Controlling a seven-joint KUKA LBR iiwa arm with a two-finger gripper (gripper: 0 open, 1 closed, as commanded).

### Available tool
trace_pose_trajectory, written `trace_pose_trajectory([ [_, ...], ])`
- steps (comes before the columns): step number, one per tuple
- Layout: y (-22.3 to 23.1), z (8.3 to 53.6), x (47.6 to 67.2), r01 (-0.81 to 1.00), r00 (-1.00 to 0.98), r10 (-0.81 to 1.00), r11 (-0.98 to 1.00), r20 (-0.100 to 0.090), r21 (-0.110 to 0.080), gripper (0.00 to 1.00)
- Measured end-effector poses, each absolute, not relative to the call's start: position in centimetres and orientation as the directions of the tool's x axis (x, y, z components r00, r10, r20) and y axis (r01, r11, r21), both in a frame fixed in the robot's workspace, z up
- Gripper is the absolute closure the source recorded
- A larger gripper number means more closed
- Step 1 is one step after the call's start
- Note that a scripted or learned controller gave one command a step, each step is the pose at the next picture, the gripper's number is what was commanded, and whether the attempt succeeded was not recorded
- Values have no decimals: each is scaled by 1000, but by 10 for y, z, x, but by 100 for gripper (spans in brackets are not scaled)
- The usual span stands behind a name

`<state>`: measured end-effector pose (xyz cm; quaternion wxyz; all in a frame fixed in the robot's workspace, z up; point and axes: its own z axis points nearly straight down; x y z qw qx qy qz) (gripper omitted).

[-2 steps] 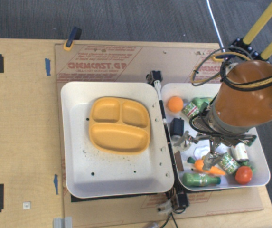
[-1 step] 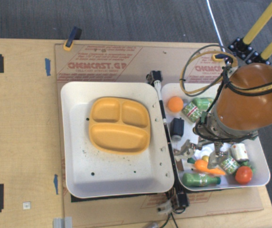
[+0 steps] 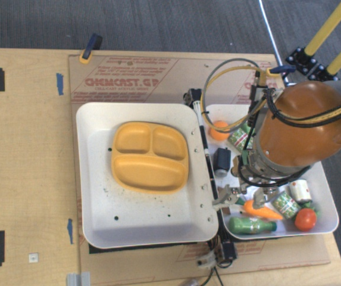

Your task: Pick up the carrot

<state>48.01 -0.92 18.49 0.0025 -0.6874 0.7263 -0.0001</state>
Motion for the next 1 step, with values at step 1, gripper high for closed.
trace_pose_trajectory([
  [1,-32,185,480,-985,171,-985,-171,-2,-3,0],
])
